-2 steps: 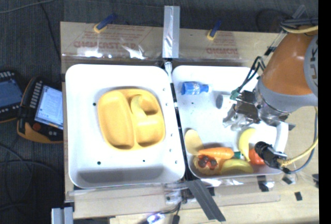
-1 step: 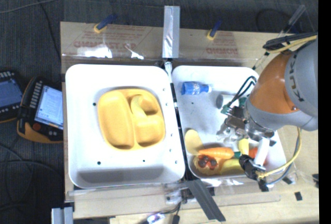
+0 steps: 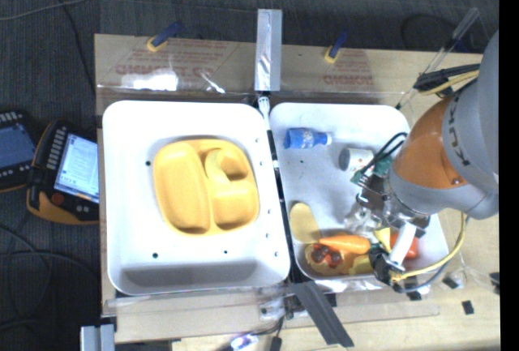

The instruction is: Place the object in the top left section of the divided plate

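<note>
The yellow divided plate (image 3: 203, 183) lies in the left bin (image 3: 130, 260), with one long section on its left and two smaller ones on its right; nothing lies in them. My gripper (image 3: 379, 240) is down in the right bin (image 3: 324, 118), at its front right corner, over a heap of toy food. An orange carrot (image 3: 345, 244) and a brown and red piece (image 3: 324, 257) lie just left of it. A red piece (image 3: 407, 244) sits to its right. The wrist hides whatever is directly beneath it.
A blue bottle (image 3: 306, 138) and a small grey cylinder (image 3: 354, 156) lie at the back of the right bin. A pale yellow piece (image 3: 302, 221) rests by the wall between the bins. Cables hang around the wrist. A handheld pendant (image 3: 65, 175) lies left of the bench.
</note>
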Action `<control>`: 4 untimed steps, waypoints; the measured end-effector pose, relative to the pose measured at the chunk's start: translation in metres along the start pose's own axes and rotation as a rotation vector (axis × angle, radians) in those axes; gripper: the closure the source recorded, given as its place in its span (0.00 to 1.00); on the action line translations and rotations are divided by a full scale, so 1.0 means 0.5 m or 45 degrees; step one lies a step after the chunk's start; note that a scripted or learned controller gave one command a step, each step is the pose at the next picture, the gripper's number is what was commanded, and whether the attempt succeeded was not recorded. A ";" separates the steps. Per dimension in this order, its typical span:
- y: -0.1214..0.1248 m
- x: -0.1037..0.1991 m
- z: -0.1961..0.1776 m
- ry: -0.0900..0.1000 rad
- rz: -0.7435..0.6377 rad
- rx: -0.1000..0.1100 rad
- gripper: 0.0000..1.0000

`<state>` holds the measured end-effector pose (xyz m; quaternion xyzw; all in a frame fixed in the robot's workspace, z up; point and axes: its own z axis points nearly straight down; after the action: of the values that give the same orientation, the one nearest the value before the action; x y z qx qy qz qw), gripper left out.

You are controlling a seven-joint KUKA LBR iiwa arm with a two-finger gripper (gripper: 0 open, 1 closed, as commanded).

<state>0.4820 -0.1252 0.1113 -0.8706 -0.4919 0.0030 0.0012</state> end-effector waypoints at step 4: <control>0.028 -0.045 -0.243 0.002 0.312 0.001 1.00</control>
<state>0.4831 -0.1514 0.2326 -0.9242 -0.3819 0.0028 0.0016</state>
